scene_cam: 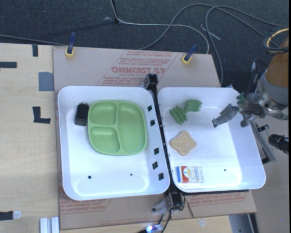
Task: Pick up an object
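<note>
In the right bin [242,178] lie a green leafy toy [185,109], a tan bread-shaped piece [183,143] and a small white packet with red and blue print [189,174]. My gripper [234,119] hangs over the right bin's far right side, to the right of the green toy and apart from it. Its fingers stand open, one reaching left and one pointing down, with nothing between them. The left bin [72,178] holds a green divided plate [118,127] and a small black block [81,114] at the plate's left edge.
The bins sit side by side on a cardboard sheet [136,67] held by yellow clamps [69,50] at the back. A black divider [156,130] runs between the bins. Cables [184,18] cross the dark floor behind. The arm's orange band [279,69] is at the right edge.
</note>
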`<state>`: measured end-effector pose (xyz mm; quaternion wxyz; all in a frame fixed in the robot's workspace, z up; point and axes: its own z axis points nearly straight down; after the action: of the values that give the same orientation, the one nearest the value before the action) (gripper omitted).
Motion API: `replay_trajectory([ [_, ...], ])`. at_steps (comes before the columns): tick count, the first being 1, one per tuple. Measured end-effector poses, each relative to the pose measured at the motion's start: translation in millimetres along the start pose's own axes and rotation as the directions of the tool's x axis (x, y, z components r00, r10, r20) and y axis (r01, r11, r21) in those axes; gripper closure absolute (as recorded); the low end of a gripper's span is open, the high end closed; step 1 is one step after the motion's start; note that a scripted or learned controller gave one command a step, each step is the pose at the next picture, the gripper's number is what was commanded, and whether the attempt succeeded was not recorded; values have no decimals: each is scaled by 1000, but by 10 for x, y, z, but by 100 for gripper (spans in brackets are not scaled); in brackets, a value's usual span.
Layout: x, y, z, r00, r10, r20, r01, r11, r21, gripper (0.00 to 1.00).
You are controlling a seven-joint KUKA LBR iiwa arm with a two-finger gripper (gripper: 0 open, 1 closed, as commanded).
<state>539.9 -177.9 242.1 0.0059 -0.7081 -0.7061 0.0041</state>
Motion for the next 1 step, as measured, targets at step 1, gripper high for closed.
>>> replay_trajectory([
  [1, 6, 24, -72, 1000, -4, 3, 4, 1000, -13, 0],
])
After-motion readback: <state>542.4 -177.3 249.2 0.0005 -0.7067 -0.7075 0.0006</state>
